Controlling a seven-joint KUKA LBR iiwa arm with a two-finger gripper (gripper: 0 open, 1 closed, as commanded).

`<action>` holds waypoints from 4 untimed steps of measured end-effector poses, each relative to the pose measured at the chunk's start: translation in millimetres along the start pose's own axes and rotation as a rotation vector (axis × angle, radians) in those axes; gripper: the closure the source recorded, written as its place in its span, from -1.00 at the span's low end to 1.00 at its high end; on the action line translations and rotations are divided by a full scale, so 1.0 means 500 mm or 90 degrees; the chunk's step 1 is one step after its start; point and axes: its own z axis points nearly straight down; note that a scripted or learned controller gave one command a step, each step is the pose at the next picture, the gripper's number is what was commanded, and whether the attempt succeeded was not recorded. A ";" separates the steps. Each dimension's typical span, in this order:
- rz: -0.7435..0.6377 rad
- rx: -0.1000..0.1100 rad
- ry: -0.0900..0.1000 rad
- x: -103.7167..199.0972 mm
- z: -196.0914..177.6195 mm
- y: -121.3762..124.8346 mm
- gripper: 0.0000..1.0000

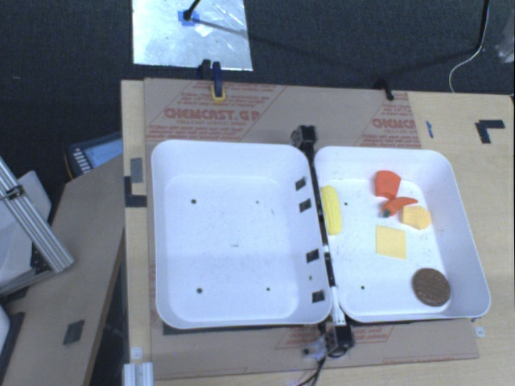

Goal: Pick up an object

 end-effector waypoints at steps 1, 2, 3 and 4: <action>-0.003 -0.004 0.000 -0.050 -0.063 -0.002 1.00; -0.008 -0.002 0.001 -0.045 -0.059 -0.001 1.00; -0.008 -0.002 0.001 -0.045 -0.059 -0.001 1.00; -0.008 -0.002 0.001 -0.045 -0.059 -0.001 1.00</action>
